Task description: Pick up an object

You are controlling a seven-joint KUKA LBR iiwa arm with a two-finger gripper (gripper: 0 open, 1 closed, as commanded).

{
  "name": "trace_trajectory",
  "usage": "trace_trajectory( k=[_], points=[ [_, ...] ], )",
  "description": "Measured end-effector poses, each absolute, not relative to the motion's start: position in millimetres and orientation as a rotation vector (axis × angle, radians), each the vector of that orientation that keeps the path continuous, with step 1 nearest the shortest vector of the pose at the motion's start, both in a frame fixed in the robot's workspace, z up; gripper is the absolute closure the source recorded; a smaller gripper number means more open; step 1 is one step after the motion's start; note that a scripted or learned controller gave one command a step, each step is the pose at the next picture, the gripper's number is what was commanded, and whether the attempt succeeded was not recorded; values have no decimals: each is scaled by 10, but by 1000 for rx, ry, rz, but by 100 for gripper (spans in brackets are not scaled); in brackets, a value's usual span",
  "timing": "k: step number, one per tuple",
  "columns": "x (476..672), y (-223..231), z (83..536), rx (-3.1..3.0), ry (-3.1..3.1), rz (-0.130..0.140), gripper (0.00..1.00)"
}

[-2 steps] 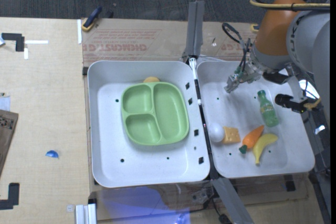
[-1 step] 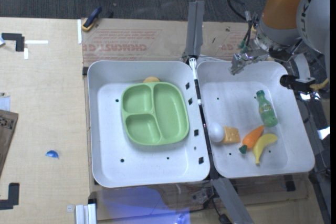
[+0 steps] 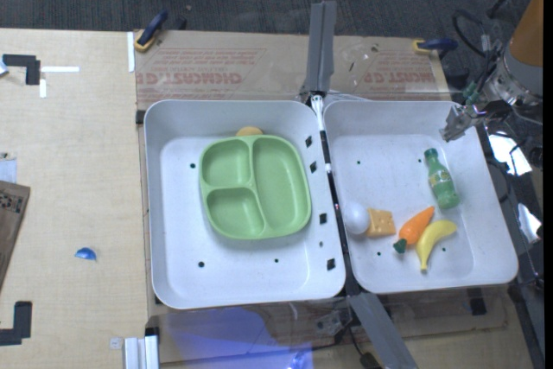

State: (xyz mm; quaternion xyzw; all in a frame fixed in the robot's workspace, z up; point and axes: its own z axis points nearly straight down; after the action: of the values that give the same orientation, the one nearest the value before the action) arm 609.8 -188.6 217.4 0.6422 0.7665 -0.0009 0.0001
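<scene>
The gripper [image 3: 456,124], its opening impossible to tell, hovers at the right white bin's [image 3: 380,134] far right corner, with the small green plastic bottle [image 3: 441,179] lying just nearer, long axis running front-to-back.

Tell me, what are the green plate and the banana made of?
The green plate with three sections looks like moulded plastic: one even matte colour, rounded edges, soft sheen. The banana is probably a plastic toy, smooth and uniformly bright yellow like the carrot beside it, though the picture alone can't settle that.
</scene>
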Motion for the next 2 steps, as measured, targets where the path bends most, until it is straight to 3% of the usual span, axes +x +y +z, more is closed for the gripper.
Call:
trace_trajectory(
  k=[1, 2],
  points=[
    [5384, -1907, 1199, 2109, 2330, -2, 100],
    [5405, -1852, 1210, 2102, 2342, 7, 0]
  ],
)
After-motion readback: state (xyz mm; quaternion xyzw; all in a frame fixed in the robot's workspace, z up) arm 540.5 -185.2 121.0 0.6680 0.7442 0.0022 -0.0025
